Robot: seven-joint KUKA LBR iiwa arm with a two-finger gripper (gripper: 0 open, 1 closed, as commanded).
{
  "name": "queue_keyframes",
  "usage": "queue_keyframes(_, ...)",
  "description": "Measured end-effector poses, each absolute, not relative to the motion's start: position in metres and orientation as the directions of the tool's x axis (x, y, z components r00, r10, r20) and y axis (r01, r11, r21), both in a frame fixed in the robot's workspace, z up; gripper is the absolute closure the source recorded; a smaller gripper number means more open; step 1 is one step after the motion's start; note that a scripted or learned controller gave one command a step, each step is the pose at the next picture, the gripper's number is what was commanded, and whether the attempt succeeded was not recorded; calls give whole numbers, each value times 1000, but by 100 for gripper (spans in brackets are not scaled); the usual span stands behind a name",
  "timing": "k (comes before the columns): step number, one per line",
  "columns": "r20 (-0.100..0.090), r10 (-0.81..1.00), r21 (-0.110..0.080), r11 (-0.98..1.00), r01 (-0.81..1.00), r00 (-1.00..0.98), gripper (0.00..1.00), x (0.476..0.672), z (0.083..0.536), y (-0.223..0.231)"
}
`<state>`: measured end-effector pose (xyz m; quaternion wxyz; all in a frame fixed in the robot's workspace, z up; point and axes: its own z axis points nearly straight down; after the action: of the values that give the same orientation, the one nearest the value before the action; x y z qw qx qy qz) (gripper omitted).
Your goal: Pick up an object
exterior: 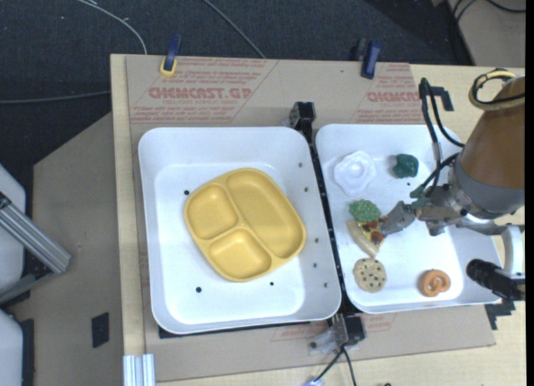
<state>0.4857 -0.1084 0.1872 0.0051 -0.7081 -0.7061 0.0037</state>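
**Gripper low over the pizza slice, grasp not yet shown**

The arm [492, 163] reaches into the right bin [442, 138] from its right edge, and the gripper [392, 222] sits low near the bin's middle, its tip touching or just beside the pizza slice [368, 234]. Whether the claw is spread or closed, and whether anything sits in it, I cannot tell; the tip is dark and small against the toys.

The slice lies toward the bin's left edge, with the broccoli [365, 210] touching its upper end. A cookie [369, 273] rests near the bin's front-left corner, a donut [434, 283] near the front edge, a white cup [355, 171] and a green lump [405, 165] toward the back. The left bin [158, 209] carries a yellow tray [244, 223].

The step in hand looks like the approach or closing stage on the slice. Next, the claw needs a firm close on the slice alone, clear of the broccoli, then a straight lift.
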Motion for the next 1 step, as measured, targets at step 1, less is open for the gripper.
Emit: queue_keyframes(1, 0, 1000, -1, 0, 1000, 0, 0, 489, 193, -108)
